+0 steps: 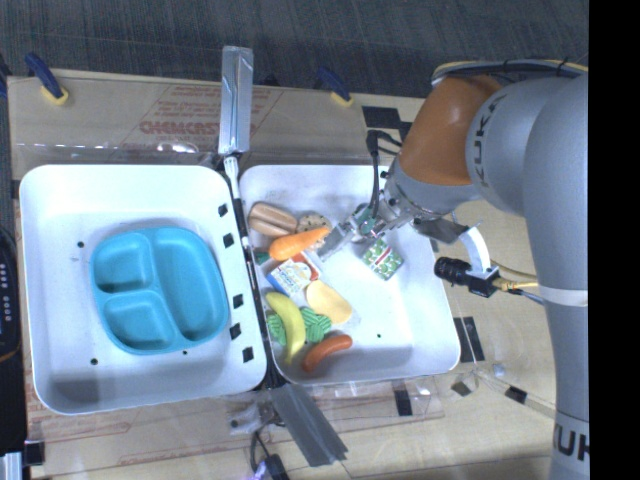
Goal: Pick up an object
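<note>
Over the right bin, the end effector reaches in low, its tip just beside the orange carrot; whether it's clenched or released, I cannot tell. Right by the wrist lies a small green-and-white carton. Behind the carrot sits a brown bread roll. Toward the near wall, a yellow banana, a pale chip-shaped piece and a red sausage crowd together. Across the divider, the left bin carries a blue compartment tray. Both bins rest on the tabletop.
</note>
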You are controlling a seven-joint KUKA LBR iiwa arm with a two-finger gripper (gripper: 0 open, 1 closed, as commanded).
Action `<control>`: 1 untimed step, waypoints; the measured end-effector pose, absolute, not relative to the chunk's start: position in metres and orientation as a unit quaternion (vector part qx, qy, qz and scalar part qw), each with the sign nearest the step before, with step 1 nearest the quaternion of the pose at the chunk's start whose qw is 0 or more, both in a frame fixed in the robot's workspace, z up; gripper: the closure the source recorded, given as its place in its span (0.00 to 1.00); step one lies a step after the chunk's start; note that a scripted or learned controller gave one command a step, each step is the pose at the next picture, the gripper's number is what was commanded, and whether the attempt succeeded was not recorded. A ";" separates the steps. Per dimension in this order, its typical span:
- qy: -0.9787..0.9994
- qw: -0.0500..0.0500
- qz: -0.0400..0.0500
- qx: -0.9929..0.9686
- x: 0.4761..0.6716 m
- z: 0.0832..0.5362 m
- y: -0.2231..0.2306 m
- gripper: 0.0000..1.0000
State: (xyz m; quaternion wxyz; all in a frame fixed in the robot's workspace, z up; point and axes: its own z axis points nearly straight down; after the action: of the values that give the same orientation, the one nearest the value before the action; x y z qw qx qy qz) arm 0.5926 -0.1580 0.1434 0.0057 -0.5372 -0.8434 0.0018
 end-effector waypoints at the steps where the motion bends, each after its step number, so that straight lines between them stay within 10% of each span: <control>1: -0.834 0.001 0.000 -0.551 0.650 0.091 -0.134 0.00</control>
State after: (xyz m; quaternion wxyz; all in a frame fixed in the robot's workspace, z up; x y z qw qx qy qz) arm 0.6501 -0.1335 0.0911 0.0013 -0.5514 -0.8342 0.0001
